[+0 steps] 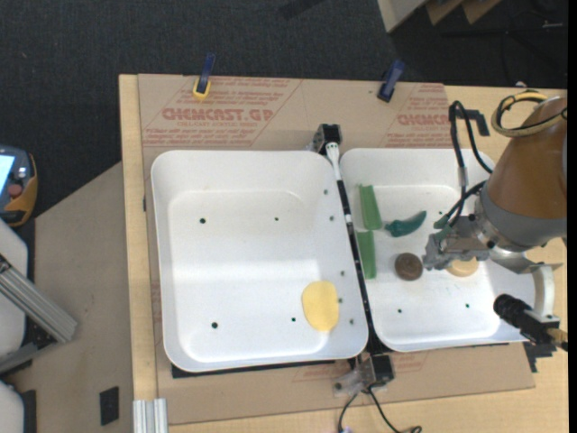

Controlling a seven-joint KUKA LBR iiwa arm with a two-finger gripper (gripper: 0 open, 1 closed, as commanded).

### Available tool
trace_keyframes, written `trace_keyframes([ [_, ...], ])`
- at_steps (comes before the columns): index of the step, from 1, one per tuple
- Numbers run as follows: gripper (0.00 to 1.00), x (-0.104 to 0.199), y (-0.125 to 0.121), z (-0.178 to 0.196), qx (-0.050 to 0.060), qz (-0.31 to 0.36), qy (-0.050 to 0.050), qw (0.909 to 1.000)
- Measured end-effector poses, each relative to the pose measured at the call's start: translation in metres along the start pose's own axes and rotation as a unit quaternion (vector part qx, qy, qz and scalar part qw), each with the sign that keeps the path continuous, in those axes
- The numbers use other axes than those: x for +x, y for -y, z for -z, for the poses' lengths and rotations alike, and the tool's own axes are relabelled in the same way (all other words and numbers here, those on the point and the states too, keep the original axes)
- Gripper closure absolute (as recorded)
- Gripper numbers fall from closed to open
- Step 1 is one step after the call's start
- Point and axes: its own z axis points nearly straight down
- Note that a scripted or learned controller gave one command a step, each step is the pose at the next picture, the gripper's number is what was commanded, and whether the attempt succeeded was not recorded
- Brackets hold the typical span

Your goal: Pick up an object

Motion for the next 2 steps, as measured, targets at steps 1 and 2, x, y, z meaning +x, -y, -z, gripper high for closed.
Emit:
trace_keyframes([
  [1,1.0,0.009,0.012,-0.097,-0.001,0.002,0.0,1.0],
  [2,1.0,0.078,-0.019,0.013,-0.008,0.007,-0.001,0.9999],
])
